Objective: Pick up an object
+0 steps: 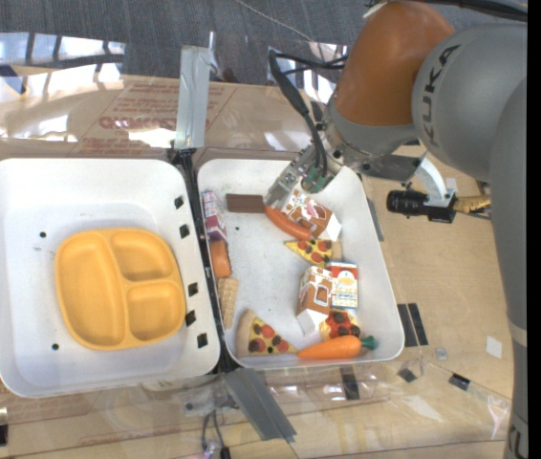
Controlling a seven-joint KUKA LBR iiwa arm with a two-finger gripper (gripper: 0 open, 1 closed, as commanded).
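Two white bins side by side. Left bin (12,218): yellow divided plate (118,288). Right bin (371,256): toy food — carrot (330,349) at near edge, pizza slice (263,338) at near-left corner, second pizza slice (313,250) mid-bin, small carton (331,288) beside it, hot dog (290,223) toward far side, brown bar (244,202) near far wall. Gripper (294,187) low over far side of right bin, just above hot dog and a printed box (314,213). Finger state: cannot tell. Nothing visibly held.

The arm (462,94) runs off the right edge. The gripper (294,185) partly covers a small box (311,213); the box's print is too small to read.
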